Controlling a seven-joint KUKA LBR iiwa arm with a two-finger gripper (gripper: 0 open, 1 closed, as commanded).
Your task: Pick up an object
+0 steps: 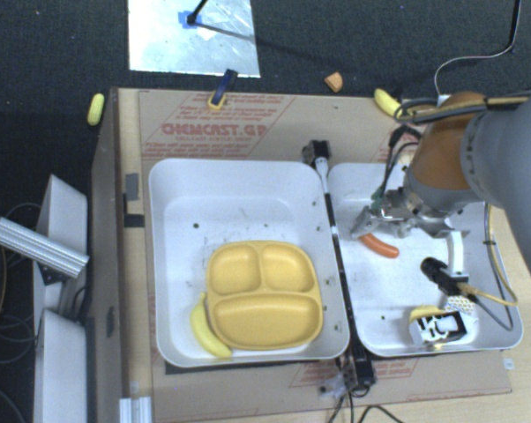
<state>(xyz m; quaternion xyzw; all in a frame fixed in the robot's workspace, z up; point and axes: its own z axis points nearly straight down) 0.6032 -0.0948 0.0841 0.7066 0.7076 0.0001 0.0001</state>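
One orange carrot-shaped piece (380,247) lay in the right bin (385,311), near its left wall and just below the gripper (382,221). The grey arm (490,157) covered the gripper's upper part; whether it was open or closed, or touching the piece, could not be determined. One black, white and yellow item (439,325), too small to identify, sat near that bin's front edge. The left bin (239,192) held one yellow three-compartment plate (264,293), partly covering one banana (204,329). Cardboard (274,117) beneath the two bins read "CHEMCAST GP" in red; the smaller print was illegible.
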